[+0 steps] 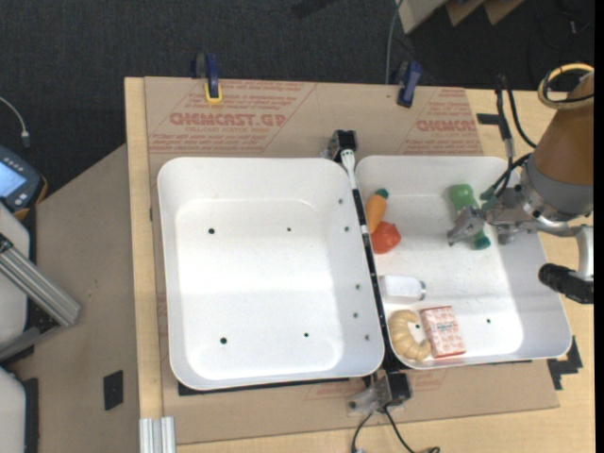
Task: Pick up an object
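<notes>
Gripper (469, 230) is low over the right bin (528, 343), beside a green object (461, 195), and I cannot tell how it stands or if it has hold of something. Orange carrot-like toy (377, 207) and a red piece (386, 240) lie near the left wall of this bin. Pink box (443, 332) touches a beige ring-shaped thing (407, 337) at the near edge, and the left bin (179, 281) is beside.
</notes>
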Robot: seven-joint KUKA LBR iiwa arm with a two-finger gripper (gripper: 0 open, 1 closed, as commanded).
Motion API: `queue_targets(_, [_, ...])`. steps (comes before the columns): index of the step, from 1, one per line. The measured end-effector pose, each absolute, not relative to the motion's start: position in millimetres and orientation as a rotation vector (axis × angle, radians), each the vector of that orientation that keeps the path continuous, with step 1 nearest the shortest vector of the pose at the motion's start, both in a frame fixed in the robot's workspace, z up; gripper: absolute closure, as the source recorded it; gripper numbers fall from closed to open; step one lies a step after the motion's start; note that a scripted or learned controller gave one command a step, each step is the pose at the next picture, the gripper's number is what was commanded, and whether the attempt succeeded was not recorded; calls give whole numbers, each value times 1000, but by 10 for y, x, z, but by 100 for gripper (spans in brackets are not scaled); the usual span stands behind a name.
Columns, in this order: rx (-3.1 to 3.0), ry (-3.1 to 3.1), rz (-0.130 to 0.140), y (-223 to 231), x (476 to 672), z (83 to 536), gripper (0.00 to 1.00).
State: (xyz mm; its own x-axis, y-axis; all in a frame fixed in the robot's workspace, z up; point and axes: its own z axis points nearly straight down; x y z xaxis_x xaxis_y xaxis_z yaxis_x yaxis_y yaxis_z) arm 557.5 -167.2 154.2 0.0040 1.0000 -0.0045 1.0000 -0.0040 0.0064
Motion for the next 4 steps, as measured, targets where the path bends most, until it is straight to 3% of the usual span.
queue_targets(1, [2219, 2212, 1, -2253, 5521, 2115, 0])
queue_targets(2, [2211, 2216, 6, -2242, 5794, 2816, 0])
queue_targets(4, [2212, 2215, 6, -2243, 5769, 3888, 0])
